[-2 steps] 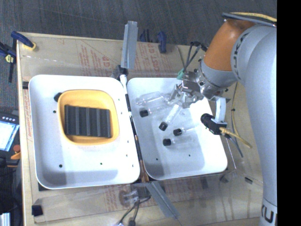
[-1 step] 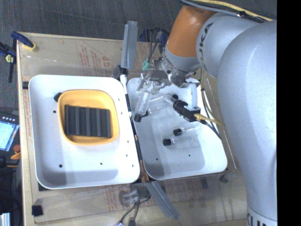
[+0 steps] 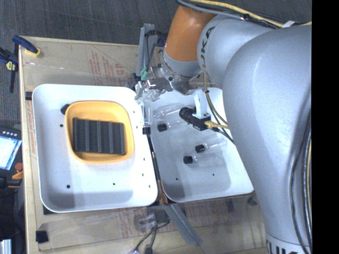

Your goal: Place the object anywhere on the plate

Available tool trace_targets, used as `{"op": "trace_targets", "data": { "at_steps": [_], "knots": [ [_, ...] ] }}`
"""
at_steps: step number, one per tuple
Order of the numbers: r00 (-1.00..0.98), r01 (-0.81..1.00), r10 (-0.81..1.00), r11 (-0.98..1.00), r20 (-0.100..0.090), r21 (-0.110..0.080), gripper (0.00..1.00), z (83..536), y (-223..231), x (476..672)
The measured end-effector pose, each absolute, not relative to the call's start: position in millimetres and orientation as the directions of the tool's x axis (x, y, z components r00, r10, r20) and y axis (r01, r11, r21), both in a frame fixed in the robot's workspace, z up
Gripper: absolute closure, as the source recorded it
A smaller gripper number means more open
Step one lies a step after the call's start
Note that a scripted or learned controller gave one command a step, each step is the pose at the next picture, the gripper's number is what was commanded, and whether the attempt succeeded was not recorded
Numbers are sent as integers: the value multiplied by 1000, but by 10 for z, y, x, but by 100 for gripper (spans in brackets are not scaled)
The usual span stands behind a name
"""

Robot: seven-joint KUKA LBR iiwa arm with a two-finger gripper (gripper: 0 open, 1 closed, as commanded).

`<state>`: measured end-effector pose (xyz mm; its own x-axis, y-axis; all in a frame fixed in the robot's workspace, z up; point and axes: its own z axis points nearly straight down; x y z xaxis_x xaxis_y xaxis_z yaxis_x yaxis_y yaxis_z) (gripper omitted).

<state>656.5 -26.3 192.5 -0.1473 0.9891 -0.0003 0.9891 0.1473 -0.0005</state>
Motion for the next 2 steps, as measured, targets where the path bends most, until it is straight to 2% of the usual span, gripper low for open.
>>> {"op": "trace_targets", "data": {
  "at_steps": [1, 2],
  "knots": [
    [-464, 886, 886, 464, 2, -5, 100, 1911, -72, 6240],
    [-463, 886, 886, 463, 2, -4, 0, 1912, -78, 6240]
  ]
}}
